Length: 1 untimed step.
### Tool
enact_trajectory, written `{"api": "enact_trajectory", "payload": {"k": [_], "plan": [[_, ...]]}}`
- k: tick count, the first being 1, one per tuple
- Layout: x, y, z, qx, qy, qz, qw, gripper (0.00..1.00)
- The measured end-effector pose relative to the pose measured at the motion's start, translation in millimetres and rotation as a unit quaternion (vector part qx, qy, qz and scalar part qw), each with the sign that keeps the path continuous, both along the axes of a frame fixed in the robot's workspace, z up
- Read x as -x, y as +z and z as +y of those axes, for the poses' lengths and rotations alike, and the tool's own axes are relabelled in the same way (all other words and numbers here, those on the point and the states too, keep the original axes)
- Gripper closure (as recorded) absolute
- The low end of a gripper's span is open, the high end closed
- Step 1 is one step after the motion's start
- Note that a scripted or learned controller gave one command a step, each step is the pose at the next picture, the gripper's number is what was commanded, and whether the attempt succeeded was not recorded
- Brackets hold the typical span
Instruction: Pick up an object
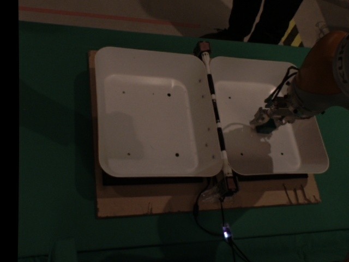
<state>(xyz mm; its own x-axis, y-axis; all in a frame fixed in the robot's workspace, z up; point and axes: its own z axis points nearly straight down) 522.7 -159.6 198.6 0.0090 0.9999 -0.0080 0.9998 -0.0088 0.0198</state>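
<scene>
My gripper (266, 122) hangs over the middle of the right white bin (305, 162), at the end of the grey arm with the orange band (327, 64) reaching in from the right. A small dark teal object (265, 128) sits right at the gripper's tip; in this dim light I cannot tell whether it is gripped or just lying under it. A thin pale curved streak (234, 126) lies on the bin floor to the gripper's left.
The left white bin (109, 64) shows a few dark specks on its floor. A black-and-white rod (214, 108) runs along the seam between the bins, with cables (218, 212) trailing off the front edge of the brown board (163, 203). A person's dark legs (256, 10) stand behind the bench.
</scene>
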Motion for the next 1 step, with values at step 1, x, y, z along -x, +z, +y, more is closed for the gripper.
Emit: {"api": "enact_trajectory", "payload": {"k": [1], "plan": [[-3.8,50.5,-11.1,-0.0015,0.002,0.006,1.0000,1.00]]}}
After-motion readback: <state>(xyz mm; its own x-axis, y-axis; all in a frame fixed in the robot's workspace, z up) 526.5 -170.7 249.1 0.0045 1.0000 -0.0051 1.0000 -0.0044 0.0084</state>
